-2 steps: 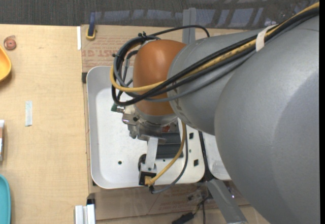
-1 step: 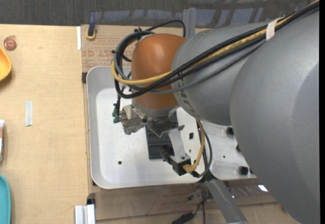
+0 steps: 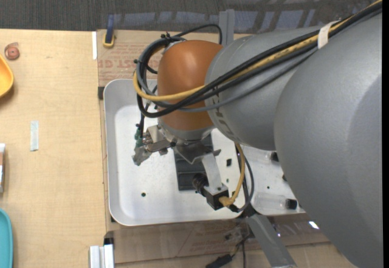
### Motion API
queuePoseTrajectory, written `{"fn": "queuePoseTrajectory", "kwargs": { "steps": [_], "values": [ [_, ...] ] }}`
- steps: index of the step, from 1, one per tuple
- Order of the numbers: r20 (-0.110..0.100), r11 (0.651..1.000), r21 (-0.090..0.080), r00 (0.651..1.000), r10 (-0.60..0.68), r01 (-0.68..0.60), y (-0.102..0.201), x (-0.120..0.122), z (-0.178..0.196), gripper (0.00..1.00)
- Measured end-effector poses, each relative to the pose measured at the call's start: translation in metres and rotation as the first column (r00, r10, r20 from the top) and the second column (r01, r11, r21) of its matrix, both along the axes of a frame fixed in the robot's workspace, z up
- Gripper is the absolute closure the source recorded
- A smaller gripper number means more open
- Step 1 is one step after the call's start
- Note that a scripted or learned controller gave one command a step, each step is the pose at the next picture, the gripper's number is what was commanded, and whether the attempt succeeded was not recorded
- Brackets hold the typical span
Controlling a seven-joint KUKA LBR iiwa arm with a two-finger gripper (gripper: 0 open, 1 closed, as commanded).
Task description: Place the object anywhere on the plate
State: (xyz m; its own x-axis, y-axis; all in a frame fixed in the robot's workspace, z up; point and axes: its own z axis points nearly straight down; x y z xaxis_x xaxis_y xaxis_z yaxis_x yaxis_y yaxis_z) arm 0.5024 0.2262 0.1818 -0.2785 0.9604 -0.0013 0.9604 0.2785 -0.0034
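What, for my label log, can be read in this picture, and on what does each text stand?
Red print on the cardboard behind the white bin: too blurred and partly hidden, not readable.
No other word, label, brand or number is legible.

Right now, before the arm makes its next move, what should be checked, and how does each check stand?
1. Is the gripper over the white bin? Ok, it is above the left half.
2. Is the object held in the gripper? Cannot tell.
3. Is the plate's place known? Cannot tell; the arm covers much of the bin.
4. Is the bin floor beside the gripper free? Ok, bare but for a small dark speck.
5. Are the cables free of snags? Ok, they loop loosely round the wrist.
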Motion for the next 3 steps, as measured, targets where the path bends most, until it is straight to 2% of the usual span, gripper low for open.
{"fn": "queuePoseTrajectory", "kwargs": {
  "steps": [1,2,3],
  "values": [
    [-0.002,0.939,-0.003,0.939,-0.343,0.343,-0.011,0.005,-0.092,0.00],
    [0.002,0.883,-0.002,0.883,-0.469,0.469,-0.093,0.021,0.047,0.00],
    [0.002,0.677,-0.004,0.677,-0.736,0.736,-0.070,0.062,0.004,0.00]
  ]
}}
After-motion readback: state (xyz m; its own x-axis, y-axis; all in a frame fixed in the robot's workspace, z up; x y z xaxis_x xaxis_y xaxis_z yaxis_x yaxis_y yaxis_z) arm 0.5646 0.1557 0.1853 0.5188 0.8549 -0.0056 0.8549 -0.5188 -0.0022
